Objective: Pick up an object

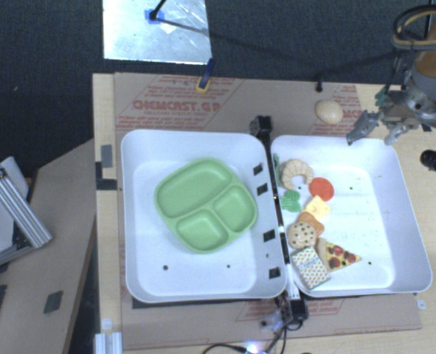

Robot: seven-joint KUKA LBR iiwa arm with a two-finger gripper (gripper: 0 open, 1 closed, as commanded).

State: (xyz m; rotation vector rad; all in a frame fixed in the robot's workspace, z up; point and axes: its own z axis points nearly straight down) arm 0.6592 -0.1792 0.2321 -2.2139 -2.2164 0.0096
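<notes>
Pizza slice, tip pointing right

We see an evenly lit scene, bright but soft, with light that seems to fall from above. The two white bins come close to washing out, and their walls show little detail. A shiny metal sheet at the top throws back mottled glare. Shadows are faint and short: we find thin ones along the bin rims and under the green tray. The dark floor around the bench stays dim and grainy. The whole picture is slightly soft, and small things in the right bin lack crisp edges.
</notes>
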